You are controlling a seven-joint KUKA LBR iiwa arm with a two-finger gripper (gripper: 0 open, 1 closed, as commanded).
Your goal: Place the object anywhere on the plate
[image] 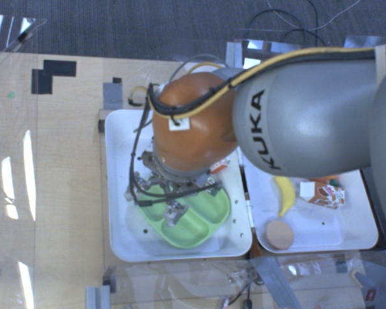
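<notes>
Nearest in the right bin lie a round tan piece, a banana and an orange-and-white packet, while in the left bin the gripper hangs over the green divided plate, under the grey arm.

Fixed overhead camera, slanted onto both bins.
</notes>
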